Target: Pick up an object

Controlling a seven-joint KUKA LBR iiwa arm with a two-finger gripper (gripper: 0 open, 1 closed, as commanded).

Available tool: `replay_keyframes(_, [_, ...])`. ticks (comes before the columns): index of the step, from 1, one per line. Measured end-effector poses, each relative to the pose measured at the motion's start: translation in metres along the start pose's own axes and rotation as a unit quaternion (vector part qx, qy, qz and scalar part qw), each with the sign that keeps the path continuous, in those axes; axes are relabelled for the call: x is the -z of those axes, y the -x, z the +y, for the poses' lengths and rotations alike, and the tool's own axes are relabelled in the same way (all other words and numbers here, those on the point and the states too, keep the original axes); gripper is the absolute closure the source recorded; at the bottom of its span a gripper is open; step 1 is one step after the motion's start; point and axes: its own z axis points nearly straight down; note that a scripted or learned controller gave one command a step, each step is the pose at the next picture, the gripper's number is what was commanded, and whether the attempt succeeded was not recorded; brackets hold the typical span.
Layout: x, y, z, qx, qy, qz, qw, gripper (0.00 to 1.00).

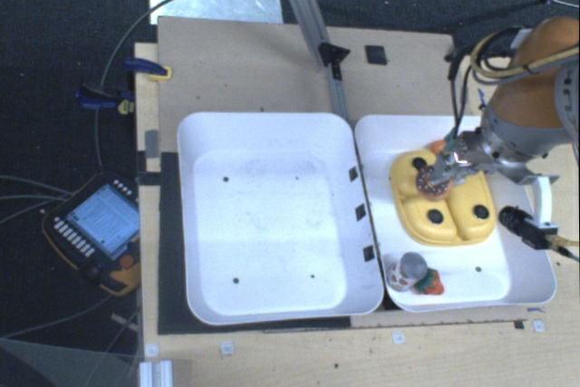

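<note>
A yellow toy (444, 204) with black buttons lies in the right bin (517, 281), near its middle. My gripper (437, 179) reaches in from the right and hangs over the toy's upper part, right at its surface. A small grey, red and green object (414, 274) lies in the same bin at the front left corner. A bit of orange (438, 145) peeks out behind the gripper.
The left bin (199, 276) sits beside the right one, with black clips along the shared edge. A metal pole (308, 4) slants in from the top. A teach pendant (95, 227) lies on the floor at the left. Cables run around the bench.
</note>
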Motion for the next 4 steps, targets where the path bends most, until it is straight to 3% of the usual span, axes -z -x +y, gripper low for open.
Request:
replay_keyframes(1, [0.027, 0.000, 0.002, 0.000, -0.002, 0.000, 1.0000, 1.00])
replay_keyframes(4, [0.038, -0.147, 0.012, 0.003, -0.003, 0.002, 1.0000, 1.00])
